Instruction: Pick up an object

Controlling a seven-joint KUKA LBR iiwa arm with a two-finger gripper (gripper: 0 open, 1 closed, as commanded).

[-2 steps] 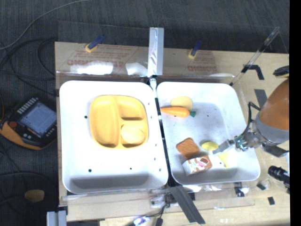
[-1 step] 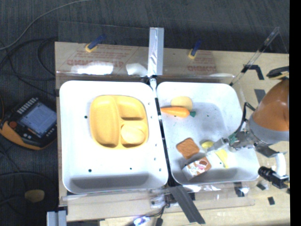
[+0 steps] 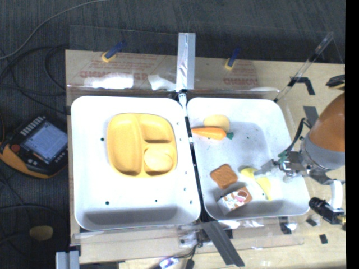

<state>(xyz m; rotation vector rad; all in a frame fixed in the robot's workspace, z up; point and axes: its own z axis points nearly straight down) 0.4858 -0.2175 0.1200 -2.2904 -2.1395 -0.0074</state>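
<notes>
The right bin (image 3: 247,103) holds several small things. A pale yellow lemon-like piece (image 3: 216,121) and an orange carrot (image 3: 208,132) lie at its far left. A brown waffle-like square (image 3: 224,176) sits near the middle, with a small red-and-white packet (image 3: 235,198) in front of it. A yellow banana-shaped piece (image 3: 259,179) lies toward the right. My gripper (image 3: 285,165) hangs over the bin's right side, just right of the banana piece. Its tip is small and dark, and nothing shows held in it.
The left bin (image 3: 90,167) holds a yellow divided plate (image 3: 140,144). The arm's orange band (image 3: 336,125) rises at the right edge. A metal divider (image 3: 186,60) stands behind the bins. A handheld pendant (image 3: 36,144) lies on the floor to the left.
</notes>
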